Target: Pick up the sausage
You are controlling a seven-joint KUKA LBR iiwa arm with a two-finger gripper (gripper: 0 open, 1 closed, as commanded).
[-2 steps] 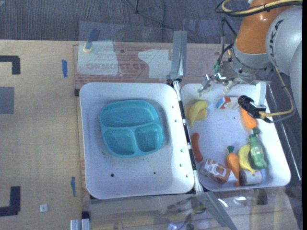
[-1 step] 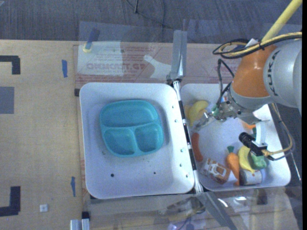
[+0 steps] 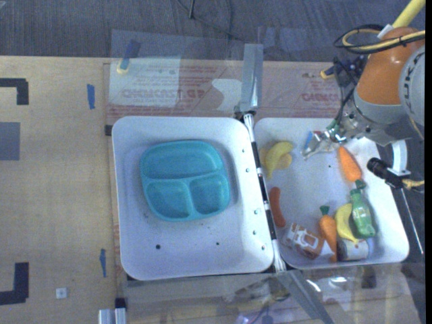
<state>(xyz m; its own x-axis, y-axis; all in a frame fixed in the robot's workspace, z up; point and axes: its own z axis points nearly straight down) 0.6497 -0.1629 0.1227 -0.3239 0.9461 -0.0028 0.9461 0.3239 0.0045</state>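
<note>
The sausage (image 3: 276,206) is a short reddish-brown stick. It lies lengthwise in the right bin (image 3: 398,252), close to that bin's left wall. My gripper (image 3: 318,144) hangs over the upper middle of the right bin, up and to the right of the sausage and well apart from it. It sits between a yellow banana (image 3: 278,155) on its left and an orange carrot (image 3: 349,165) on its right. Nothing shows in its grasp.
The left bin (image 3: 128,248) holds a teal divided plate (image 3: 185,179). At the right bin's lower end lie a small carton (image 3: 302,239), a second carrot (image 3: 328,229), a green bottle (image 3: 361,212), another banana (image 3: 345,223) and a can (image 3: 355,250).
</note>
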